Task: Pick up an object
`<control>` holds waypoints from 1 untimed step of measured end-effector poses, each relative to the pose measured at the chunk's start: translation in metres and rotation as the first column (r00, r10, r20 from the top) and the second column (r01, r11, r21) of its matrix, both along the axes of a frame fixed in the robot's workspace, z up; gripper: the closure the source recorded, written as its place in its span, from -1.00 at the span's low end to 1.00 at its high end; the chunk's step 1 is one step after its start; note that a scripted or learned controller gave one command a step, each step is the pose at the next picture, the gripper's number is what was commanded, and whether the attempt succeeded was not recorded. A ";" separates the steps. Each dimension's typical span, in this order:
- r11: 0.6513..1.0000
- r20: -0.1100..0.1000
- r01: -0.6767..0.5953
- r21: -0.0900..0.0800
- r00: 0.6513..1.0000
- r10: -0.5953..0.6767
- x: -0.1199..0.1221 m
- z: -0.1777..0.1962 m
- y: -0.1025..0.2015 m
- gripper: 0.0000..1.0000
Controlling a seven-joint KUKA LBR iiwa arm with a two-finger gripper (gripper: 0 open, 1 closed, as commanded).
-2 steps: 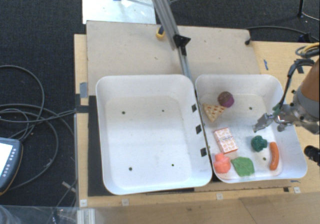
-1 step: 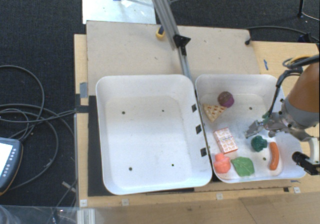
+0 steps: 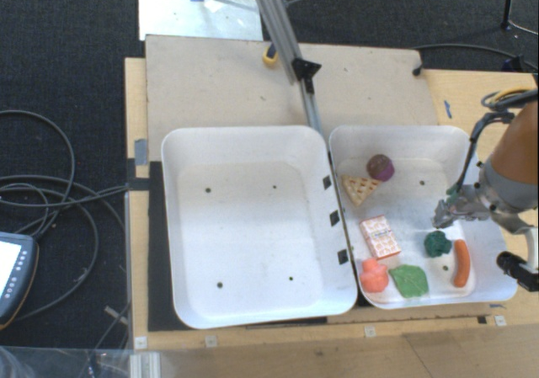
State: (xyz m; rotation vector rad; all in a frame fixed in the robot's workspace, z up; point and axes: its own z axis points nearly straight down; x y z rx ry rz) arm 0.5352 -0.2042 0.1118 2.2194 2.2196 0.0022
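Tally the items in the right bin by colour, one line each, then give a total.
Purple: 1, round fruit
Tan: 1, wedge
Red-and-white: 1, box
Red-orange: 1, round item
Light green: 1, leafy piece
Dark green: 1, clump
Orange: 1, sausage
Total: 7

Taking the pink box (image 3: 381,237) as our landmark, we are seeing toys crowding the near side of the right bin (image 3: 404,142): tomato (image 3: 374,275), green leaf (image 3: 409,280), broccoli (image 3: 436,243), sausage (image 3: 461,263). Beyond the box, the waffle wedge (image 3: 360,189) and purple ball (image 3: 381,167) are leaving open floor toward the far right corner.
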 end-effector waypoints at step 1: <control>1.000 0.005 -0.006 -0.002 1.000 0.006 0.008 0.063 -0.001 1.00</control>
